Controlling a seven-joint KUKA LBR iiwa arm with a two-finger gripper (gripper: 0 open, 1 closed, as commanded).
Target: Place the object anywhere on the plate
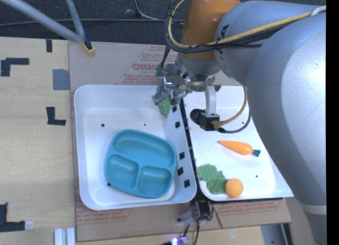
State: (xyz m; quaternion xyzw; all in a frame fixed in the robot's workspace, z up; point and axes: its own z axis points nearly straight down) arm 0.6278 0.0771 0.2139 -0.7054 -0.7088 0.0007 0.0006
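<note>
A light wooden bench with black tape marks carries a sheet of brown cardboard, and on it two shallow white bins stand side by side, touching along a shared middle wall. The left bin point(90, 132) holds a blue plate point(141, 163) with three compartments, lying toward the bin's near edge, closer to the middle wall than to the left wall. The grey arm with its orange band point(209, 10) comes in from the right and hangs over the far end of the middle wall. Its gripper point(167, 96) points down just above the left bin's far right corner, and a small green object point(166, 106) sits between the fingers, which are closed narrowly around it; the object is lifted off the bin floor, well apart from the plate and beyond the plate's far edge. In the right bin point(265, 183), an orange carrot point(237, 147) with a green tip lies near the right wall, a green leafy piece point(211, 176) rests against the middle wall near the near edge, and a small orange ball point(234, 187) touches that leafy piece on its right side.
</note>
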